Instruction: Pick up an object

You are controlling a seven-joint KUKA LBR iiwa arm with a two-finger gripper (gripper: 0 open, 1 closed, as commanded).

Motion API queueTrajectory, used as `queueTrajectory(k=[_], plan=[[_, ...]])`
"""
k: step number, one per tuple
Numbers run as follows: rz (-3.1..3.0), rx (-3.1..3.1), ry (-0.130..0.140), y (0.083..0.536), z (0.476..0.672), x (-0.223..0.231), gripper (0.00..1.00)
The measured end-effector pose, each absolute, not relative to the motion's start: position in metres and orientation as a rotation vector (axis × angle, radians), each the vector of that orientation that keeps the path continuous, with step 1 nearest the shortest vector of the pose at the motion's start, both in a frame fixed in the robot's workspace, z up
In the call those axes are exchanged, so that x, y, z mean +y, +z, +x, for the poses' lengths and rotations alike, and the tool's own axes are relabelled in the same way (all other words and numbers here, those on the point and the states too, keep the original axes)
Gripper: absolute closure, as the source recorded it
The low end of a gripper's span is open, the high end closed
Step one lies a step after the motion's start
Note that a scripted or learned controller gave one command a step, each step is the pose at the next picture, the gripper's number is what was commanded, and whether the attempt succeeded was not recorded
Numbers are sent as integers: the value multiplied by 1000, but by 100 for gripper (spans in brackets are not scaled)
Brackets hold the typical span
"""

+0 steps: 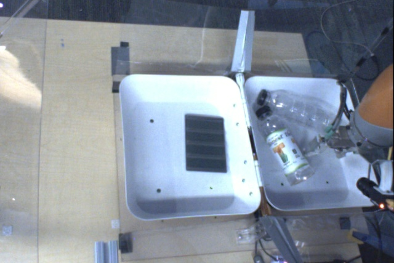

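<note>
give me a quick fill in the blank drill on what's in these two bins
1. The dark ribbed pad lies in the ____ bin as the camera sees it.
2. The bottle with the orange and green label lies in the ____ bin.
3. The two clear bottles have caps coloured ____.
4. The arm comes in from the view's ____ edge.

Missing words: left; right; black; right

Lighting even and moderately bright; strong glare patch on the table (18,80) at far left. Soft shadow along the near inner wall of the left bin (184,209). Overall focus slightly soft, low resolution.
</note>
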State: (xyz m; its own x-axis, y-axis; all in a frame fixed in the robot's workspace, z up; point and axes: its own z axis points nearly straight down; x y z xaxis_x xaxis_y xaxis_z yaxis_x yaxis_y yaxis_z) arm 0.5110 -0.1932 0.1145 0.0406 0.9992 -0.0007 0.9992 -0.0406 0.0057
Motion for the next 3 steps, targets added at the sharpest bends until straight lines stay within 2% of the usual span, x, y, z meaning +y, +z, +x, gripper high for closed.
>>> queueTrajectory(k=[1,2,3], plan=[[2465,1963,-10,86,618,-189,0],[2322,2106,14,89,575,-115,0],[2244,2130,13,96,524,-127,0]])
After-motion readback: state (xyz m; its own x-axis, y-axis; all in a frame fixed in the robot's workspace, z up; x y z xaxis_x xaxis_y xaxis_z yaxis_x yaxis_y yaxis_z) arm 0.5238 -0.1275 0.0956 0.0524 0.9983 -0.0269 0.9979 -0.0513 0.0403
